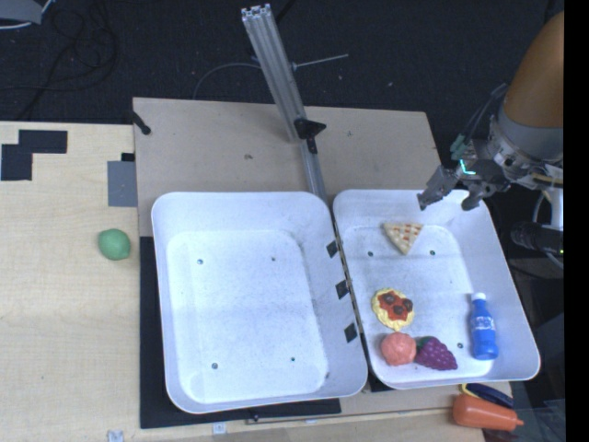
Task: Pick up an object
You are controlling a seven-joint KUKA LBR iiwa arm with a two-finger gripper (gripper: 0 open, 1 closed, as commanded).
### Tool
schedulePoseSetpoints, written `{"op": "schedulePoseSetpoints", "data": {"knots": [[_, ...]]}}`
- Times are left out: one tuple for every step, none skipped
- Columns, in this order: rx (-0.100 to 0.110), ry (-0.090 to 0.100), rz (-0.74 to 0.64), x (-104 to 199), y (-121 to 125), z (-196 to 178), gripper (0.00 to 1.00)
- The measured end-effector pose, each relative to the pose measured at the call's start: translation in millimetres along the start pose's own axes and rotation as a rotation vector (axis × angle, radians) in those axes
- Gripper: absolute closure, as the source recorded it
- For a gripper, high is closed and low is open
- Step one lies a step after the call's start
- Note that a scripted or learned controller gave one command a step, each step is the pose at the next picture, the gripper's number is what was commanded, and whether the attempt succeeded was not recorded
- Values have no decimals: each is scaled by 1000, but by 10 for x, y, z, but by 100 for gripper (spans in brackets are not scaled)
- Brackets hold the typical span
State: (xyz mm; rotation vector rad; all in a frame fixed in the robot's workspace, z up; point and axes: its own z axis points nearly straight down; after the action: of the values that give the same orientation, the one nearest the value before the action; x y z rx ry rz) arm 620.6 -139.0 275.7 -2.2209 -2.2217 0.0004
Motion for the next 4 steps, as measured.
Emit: {"op": "schedulePoseSetpoints", "data": {"knots": [[0, 0, 0, 0, 0, 0, 0], [4, 1, 0, -30, -25, 433, 0], [4, 1, 1, 43, -17, 894, 0], [5, 1, 1, -42, -66, 1464, 0]]}}
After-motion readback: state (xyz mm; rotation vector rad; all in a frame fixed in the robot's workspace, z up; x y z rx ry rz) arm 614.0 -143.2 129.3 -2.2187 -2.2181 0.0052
